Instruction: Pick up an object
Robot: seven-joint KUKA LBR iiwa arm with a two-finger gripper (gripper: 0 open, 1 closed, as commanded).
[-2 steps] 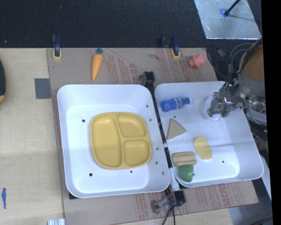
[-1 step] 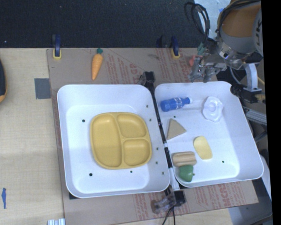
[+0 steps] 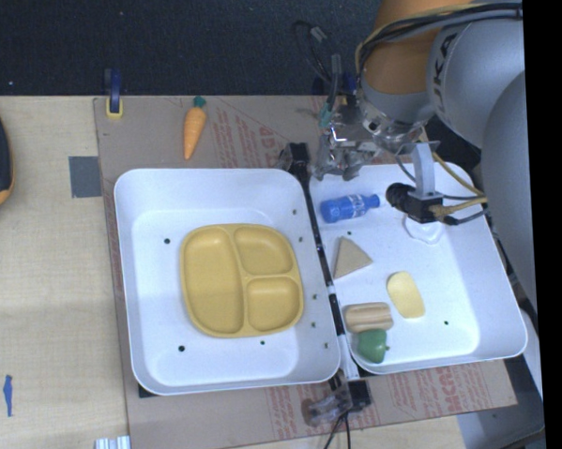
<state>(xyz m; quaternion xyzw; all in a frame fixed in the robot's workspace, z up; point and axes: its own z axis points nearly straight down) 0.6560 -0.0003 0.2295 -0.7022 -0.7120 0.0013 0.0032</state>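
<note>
From the camera above, my fingers (image 3: 345,159) hang at the far rim of the right bin (image 3: 472,284), close to the wall it shares with the left bin (image 3: 133,273). Whether they are apart or together I cannot tell; the metal there is a tangle from this angle. Just below them the blue bottle (image 3: 350,207) lies on its side, near that far rim. Toward the near edge sit a tan wedge (image 3: 350,257), a pale yellow block (image 3: 406,294), a brown loaf-shaped piece (image 3: 368,316) and a green piece (image 3: 371,346), the last two touching and pressed close to the dividing wall. The right half of my bin's floor is bare white. In the left bin a yellow divided plate (image 3: 241,277) lies in the middle with open floor all round it. A toy carrot (image 3: 193,130) lies on the desk (image 3: 49,278) beyond the left bin.
</note>
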